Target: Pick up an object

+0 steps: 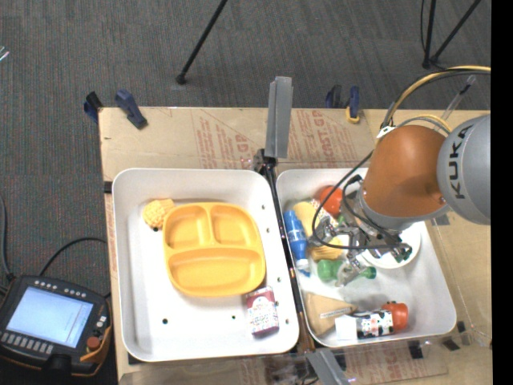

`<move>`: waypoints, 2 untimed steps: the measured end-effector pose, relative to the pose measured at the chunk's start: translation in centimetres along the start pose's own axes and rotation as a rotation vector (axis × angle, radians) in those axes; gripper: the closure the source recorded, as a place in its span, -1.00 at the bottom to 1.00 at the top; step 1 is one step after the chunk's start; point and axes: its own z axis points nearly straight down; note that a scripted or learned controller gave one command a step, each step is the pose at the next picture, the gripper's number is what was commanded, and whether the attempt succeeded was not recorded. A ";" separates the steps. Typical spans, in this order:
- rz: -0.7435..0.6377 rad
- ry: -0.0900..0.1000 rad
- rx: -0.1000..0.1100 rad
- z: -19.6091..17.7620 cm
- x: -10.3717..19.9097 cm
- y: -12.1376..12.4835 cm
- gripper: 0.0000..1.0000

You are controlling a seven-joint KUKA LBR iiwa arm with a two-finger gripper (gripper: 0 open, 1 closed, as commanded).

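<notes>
Camera view, arm: grey KUKA arm with orange band, reaching in from the right, wrist low over the right shallow white bin [445, 295].
Camera view, gripper: two-finger gripper [350, 257] down among the clutter; state of closure cannot tell, the metalwork merging with what lies beneath.
Camera view, likely target: small green plastic toy [327, 270], directly under and just left of the gripper, touching or nearly so; contact not certain.
Left of gripper: blue tube-shaped bottle [295, 237], lying along the bin's left wall.
Above-left of gripper: red rounded toy [329, 196] and pale yellow piece [304, 212], partly covered by the wrist.
Right of gripper: white round dish [403, 254], mostly under the arm.
Below gripper: tan wedge-shaped piece [323, 309] and white-and-red bottle lying on its side [377, 322], near the front wall.
Far left of gripper: left shallow white bin [132, 295] with orange divided plastic plate [213, 249], yellow knobbly toy [156, 212], small red-and-white box [261, 311].
Progress: approach apparently made, gripper at picking height; nothing visibly lifted, so grasp and raise judged not yet done.
Hidden: middle of the right bin under the orange band; exact item at the gripper hard to make out.
</notes>
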 end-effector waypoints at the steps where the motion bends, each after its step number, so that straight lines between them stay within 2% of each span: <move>1: -0.006 0.001 -0.004 0.0 -2.5 -1.1 -1.00; 2: -0.049 0.007 -0.015 0.8 -7.0 -3.3 -1.00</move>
